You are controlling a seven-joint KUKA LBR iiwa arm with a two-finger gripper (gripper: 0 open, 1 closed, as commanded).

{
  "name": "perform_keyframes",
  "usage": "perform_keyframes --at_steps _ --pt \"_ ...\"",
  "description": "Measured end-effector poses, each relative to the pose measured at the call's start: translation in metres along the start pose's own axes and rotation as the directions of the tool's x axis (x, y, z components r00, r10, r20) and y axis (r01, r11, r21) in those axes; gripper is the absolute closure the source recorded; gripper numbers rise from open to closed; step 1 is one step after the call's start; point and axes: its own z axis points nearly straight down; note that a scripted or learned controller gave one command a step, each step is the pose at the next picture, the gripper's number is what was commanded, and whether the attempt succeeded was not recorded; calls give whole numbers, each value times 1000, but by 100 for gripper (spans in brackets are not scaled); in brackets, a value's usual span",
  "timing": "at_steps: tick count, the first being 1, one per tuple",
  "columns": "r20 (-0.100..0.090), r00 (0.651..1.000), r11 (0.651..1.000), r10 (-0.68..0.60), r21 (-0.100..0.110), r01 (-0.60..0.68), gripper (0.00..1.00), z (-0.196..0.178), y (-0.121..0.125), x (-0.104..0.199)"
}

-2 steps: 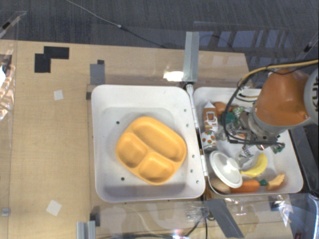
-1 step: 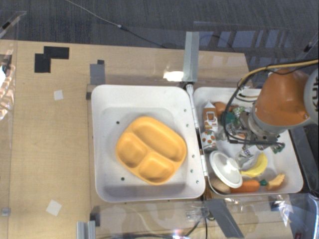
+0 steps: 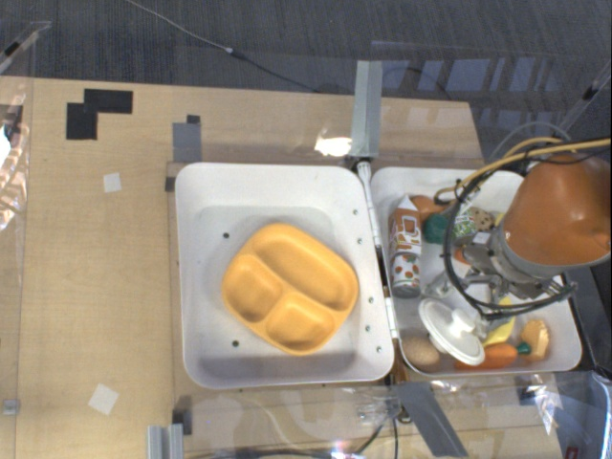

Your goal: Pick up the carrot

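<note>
KUKA arm (image 3: 559, 213), orange band uppermost, reaches in from the right over the right bin (image 3: 572, 352), w/ cables looping round the wrist. Gripper (image 3: 478, 290) sits low among the bin's clutter; its state can't be made out, nor whether it has hold of anything. Carrot (image 3: 499, 356) lies at the bin's near edge, just right of a white dish (image 3: 451, 333) and beside a yellow item (image 3: 501, 332). A printed can (image 3: 406, 251) lies along the bin's left side. Left bin (image 3: 191, 285) carries a yellow divided plate (image 3: 290, 287).
</note>
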Motion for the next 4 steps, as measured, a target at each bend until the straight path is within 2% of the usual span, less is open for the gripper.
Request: perform_keyframes --at_steps 1,2,3,4 --pt "-9 981 981 194 -6 -194 0 -18 -59 6" --pt "-1 983 983 182 2 -182 0 13 -6 27" --pt "-7 996 996 -91 -9 91 0 18 -54 26" --pt "-5 993 993 -115 -9 114 0 -22 -95 3"
